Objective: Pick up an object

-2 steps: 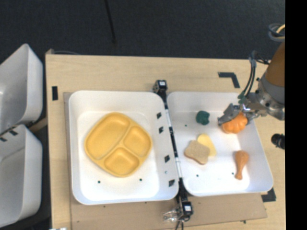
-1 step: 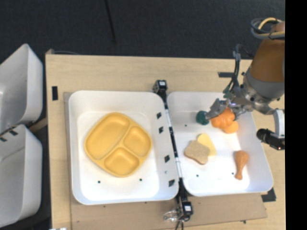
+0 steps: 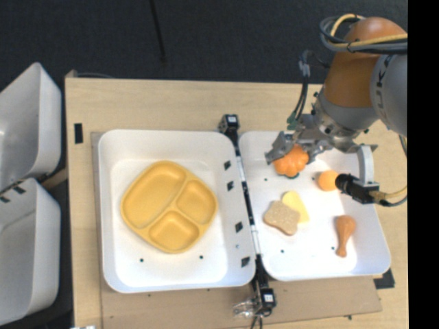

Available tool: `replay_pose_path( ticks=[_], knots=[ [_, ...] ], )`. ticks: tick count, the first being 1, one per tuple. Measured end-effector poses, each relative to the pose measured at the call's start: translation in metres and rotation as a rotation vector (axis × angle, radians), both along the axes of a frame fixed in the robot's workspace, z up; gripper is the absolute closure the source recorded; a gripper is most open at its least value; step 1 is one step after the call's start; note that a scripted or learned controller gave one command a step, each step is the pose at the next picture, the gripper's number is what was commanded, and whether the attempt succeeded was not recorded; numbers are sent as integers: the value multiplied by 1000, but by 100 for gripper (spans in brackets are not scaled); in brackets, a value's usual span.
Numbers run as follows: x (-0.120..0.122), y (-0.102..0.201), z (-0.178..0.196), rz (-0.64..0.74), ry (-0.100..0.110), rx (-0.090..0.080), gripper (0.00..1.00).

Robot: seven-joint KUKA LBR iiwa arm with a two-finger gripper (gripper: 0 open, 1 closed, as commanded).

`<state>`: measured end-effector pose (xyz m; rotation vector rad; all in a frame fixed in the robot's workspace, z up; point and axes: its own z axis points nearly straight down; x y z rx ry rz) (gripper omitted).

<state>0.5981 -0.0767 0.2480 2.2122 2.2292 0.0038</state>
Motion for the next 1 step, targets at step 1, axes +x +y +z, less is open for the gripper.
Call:
replay_pose_path(
  ticks=[1],
  knots=[
    [3, 50, -7, -3, 3, -1, 100]
  ],
)
